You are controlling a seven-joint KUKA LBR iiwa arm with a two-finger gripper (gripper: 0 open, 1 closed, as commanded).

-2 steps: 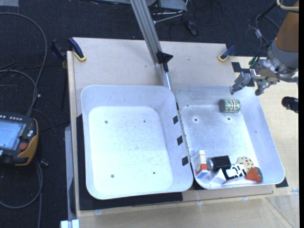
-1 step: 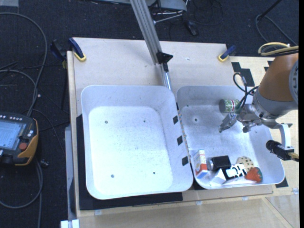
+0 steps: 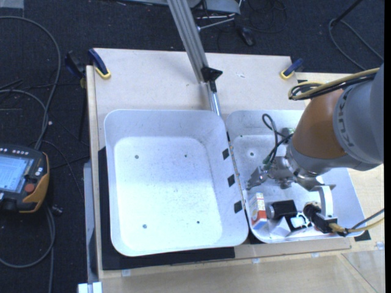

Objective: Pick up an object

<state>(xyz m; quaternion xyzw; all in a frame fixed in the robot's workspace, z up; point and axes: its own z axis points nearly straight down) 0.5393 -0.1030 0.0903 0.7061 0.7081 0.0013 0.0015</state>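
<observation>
- Left bin: wide bare white floor, rounded corners, raised rim on all sides, a few dark specks.
- Right bin: sits just beside the left bin, their rims meeting down the middle. The grey arm with its orange band covers most of its right half.
- Bare floor in the right bin shows mainly in the back-left part, between the shared rim and the gripper.
- Bench: a pale strip runs behind both bins, with a blue-and-yellow clamp at the back-left corner and another at the back right.
- A slanted metal pole comes down from the top of the view and ends at the back of the seam between the bins.
- Gripper: low over the left-middle of the right bin, close to the shared rim. Cannot tell if it is wide or narrow; nothing is visibly held.
- Small carton: in the right bin's front-left area, near the shared rim and just in front of the gripper. Whether they touch is unclear.
- The small carton is boxy and white with a red-orange patch; the print is too small to read.
- Dark block: just right of the small carton, with pale bits in front of it that are too small to make out.
- Handheld controller: on the dark floor, well left of the bench.
</observation>
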